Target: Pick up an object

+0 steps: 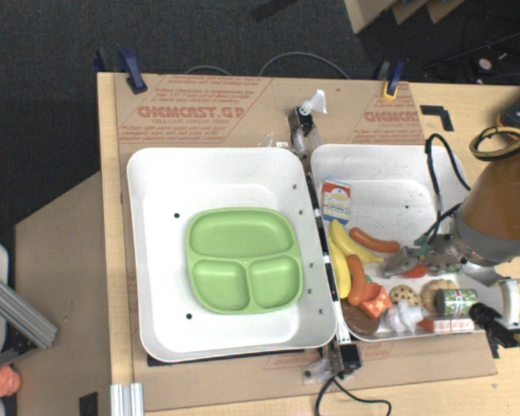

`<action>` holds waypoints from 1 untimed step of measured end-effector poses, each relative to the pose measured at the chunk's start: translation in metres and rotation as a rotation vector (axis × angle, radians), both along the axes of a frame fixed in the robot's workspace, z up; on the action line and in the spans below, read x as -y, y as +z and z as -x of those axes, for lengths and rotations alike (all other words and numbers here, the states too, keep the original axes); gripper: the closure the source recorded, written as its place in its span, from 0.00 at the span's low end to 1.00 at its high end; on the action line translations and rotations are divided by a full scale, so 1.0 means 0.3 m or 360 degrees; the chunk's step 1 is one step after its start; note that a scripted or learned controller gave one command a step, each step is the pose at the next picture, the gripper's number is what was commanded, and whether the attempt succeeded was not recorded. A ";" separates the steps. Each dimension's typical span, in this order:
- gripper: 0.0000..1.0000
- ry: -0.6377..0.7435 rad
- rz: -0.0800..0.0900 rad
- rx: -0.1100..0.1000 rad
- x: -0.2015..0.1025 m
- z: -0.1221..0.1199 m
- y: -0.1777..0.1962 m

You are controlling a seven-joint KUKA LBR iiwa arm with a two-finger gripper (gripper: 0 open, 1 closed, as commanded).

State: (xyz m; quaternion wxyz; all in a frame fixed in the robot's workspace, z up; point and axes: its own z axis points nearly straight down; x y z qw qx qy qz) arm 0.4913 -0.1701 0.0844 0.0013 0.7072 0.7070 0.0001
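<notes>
The right bin (381, 159) holds a heap of toy food along its near side. A yellow banana (336, 251) lies by the left wall, with a red sausage (375, 240) beside it and an orange carrot (356, 279) below. A chocolate-chip cookie (403, 295), a green can (456, 301) and a small white carton (335, 199) are there too. My gripper (406, 263) hangs low over the pile, just right of the sausage and above the cookie. Nothing can be seen held in it.
The left bin (156, 180) carries a green divided plate (243, 259). The grey arm with its orange band (503, 202) comes in over the right bin's right wall. A black cable (435, 167) loops above the right bin. Blue and yellow clamps sit at the bench's far edge.
</notes>
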 end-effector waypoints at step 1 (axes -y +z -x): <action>1.00 -0.0001 0.0000 0.0003 -0.002 -0.001 0.034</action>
